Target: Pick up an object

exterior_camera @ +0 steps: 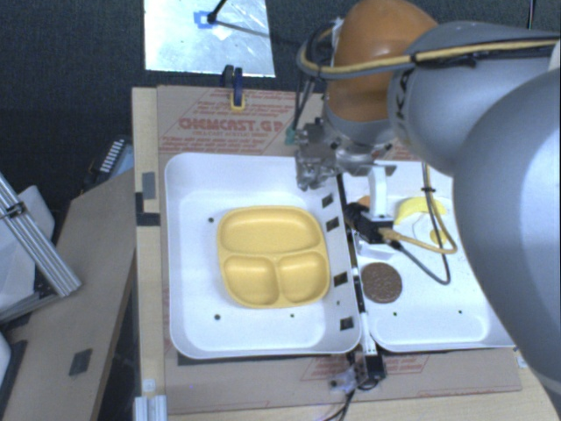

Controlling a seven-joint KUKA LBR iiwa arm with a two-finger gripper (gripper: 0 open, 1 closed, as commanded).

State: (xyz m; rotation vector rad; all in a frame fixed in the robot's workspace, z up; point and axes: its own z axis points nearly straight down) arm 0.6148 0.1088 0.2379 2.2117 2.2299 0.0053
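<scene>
A yellow three-compartment tray [268,255] lies in the middle of the left bin [188,235]. A brown round disc [381,282] rests in the right bin [438,323] near the divider. A yellow object [419,209] lies farther back in the right bin, partly hidden by the arm. My gripper [313,175] hangs over the back of the divider between the bins, above and behind the yellow tray's far right corner. I see nothing held in it.
The big grey arm covers the right bin's far and right side. A yellow cable loops over the right bin. Cardboard surrounds the bins, with a blue-and-yellow clamp [235,88] at the back edge.
</scene>
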